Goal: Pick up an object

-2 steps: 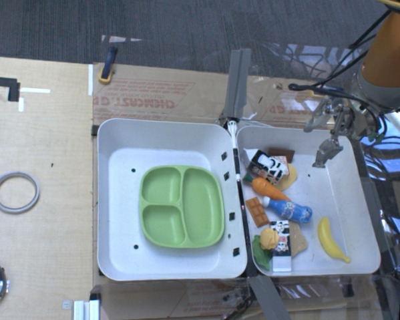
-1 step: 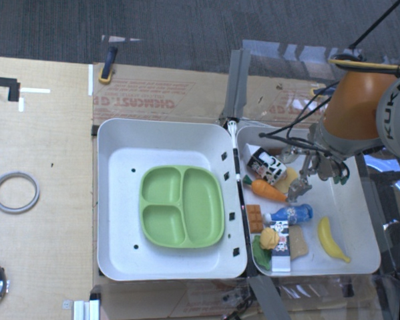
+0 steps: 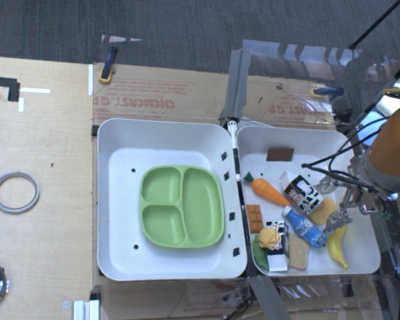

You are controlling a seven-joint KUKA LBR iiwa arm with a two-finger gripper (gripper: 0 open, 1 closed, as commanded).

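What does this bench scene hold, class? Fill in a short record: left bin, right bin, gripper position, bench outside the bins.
left bin: green divided plate
right bin: carrot, banana, blue bottle, brown block, other small items
gripper: low over the right bin's right side, near the banana
bench outside: tape ring at left

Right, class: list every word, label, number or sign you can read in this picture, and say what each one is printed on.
Red lettering on the cardboard behind the left bin: upside down and mirrored, too blurred to read for sure.
More red lettering on the cardboard behind the right bin: too faint to read.
Blue bottle label: too small to read.
Black-and-white box: a pattern, no readable text.
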